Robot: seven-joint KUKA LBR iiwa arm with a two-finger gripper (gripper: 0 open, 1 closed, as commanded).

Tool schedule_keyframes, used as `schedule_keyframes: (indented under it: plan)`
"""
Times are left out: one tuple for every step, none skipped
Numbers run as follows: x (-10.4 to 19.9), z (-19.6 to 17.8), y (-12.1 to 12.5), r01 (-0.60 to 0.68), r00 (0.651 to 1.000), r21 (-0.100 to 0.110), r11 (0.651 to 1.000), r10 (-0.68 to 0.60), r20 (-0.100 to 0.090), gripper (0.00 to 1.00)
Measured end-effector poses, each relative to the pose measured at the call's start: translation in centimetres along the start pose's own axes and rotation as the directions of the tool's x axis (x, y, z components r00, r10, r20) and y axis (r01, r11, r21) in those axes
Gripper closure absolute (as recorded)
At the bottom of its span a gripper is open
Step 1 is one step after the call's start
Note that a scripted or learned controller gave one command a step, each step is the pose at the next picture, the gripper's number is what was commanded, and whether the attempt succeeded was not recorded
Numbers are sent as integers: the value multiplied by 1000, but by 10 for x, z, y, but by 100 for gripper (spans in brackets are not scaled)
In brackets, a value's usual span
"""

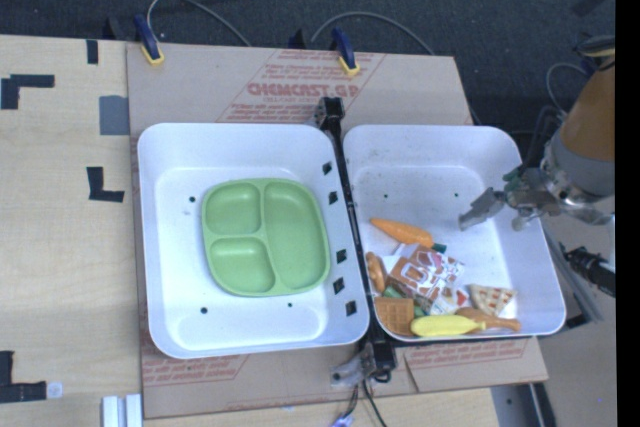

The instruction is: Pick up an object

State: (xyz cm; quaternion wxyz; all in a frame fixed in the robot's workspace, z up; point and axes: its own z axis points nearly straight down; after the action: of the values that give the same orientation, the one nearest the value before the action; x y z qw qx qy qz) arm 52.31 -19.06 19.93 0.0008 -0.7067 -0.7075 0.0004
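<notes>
Claw (487,206) hangs over the right bin (430,147) near its right wall, fingers slightly parted, gripping nothing; down and to its left lie the toys: an orange carrot (402,232), a red-and-white packet (428,272), a yellow corn cob (447,325); far left, a green divided plate (266,237) in the left bin (170,245).

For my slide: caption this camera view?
Gripper hovers over right bin of toy food; green plate lies in left bin.

Right bin's (440,147) far half apparently unobstructed.
</notes>
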Motion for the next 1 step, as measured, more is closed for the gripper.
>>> schedule_keyframes:
  plan:
    - [68,86,27,1,1000,2,1000,-1,-1,0]
